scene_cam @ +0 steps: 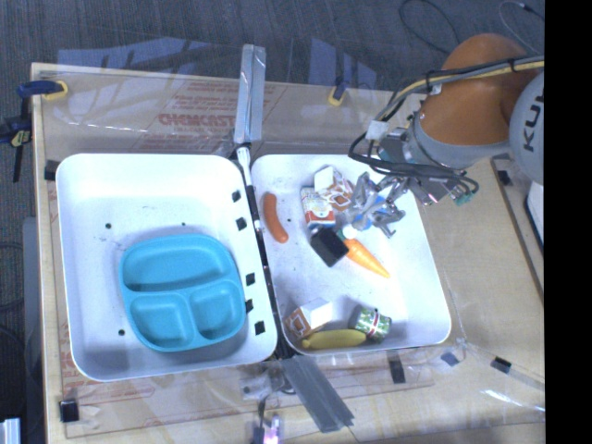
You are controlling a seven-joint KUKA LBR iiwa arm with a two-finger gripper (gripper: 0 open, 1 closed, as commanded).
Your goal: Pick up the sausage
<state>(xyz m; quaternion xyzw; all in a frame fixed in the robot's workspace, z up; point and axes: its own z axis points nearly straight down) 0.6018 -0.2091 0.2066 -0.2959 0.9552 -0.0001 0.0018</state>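
Sausage (275, 217), reddish-orange, short and slightly curved, lies by the right bin's (435, 285) left wall; claw (375, 209) state unclear.

The sausage (275, 217) is lying flat on the floor of the right-hand white bin (421, 326), in that bin's upper left part, close beside the wall that divides the two bins. It is a short, smooth, reddish-orange link with rounded ends, looking whole and unmarked. Its length is running roughly from the far side toward the near side, tilting slightly so that the nearer end is sitting a little farther right. It is resting alone on bare white floor, apart from the other items in the bin, with nothing touching or covering it.
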